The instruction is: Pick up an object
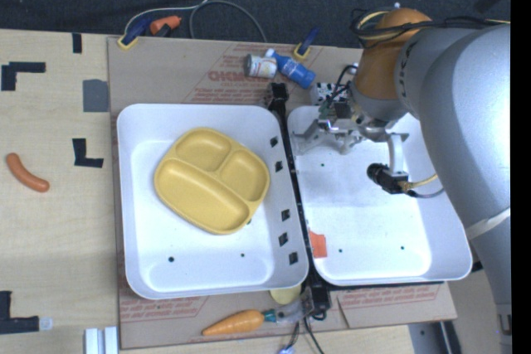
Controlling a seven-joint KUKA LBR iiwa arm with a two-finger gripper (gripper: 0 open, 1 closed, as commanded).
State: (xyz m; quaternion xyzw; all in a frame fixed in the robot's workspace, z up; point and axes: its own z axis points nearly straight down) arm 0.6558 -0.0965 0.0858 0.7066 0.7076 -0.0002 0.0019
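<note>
Sausage (27,172): orange-red toy sausage, lying on the wooden bench at the far left edge, well apart from both bins.
Clamp (149,27): yellow and orange clamp at the upper left corner of the cardboard sheet, near a thin cable that loops up the frame.
Left bin (133,261): shallow white bin, left of centre, resting on the cardboard.
Plate (212,179): yellow divided plate with three compartments, lying flat in the upper middle of the left bin, turned at a slant.
Carrot (235,322): orange toy carrot on the cardboard just below the left bin, at the bottom of the frame.
Bottle (280,66): small white and blue item lying on the cardboard above the bins, upper centre.
Right bin (390,257): shallow white bin touching the left bin along a row of black clips.
Orange piece (317,244): small orange item at the right bin's lower left edge.
Gripper (336,131): hangs over the right bin's upper left corner; whether it is released or clenched I cannot tell.
Arm (465,120): grey, orange band near the wrist, fills the right side.
</note>
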